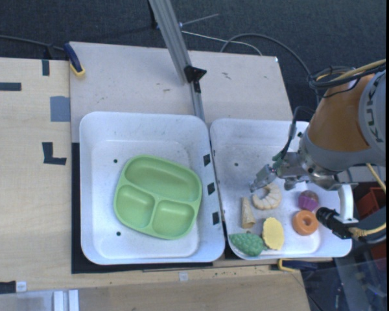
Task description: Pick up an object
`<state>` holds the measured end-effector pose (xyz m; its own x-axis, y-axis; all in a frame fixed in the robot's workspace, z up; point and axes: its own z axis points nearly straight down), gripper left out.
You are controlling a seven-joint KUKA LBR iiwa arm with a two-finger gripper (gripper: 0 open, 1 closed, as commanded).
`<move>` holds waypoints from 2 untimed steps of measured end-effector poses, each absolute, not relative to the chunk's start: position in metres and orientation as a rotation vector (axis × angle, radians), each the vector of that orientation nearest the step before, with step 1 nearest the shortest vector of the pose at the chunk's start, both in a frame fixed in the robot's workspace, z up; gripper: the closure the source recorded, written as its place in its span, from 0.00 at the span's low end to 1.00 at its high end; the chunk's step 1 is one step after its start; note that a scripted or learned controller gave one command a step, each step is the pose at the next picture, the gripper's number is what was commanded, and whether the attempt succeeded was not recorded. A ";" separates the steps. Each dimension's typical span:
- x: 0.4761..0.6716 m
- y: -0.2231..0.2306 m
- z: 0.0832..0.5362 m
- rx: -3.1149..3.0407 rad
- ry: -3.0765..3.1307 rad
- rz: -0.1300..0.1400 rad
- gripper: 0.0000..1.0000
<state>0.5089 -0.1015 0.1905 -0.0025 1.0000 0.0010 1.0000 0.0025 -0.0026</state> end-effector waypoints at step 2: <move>0.513 -0.097 0.129 -2.215 -2.219 0.008 0.00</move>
<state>0.5131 -0.0970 0.1287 -0.0015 1.0000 0.0008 1.0000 0.0015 -0.0079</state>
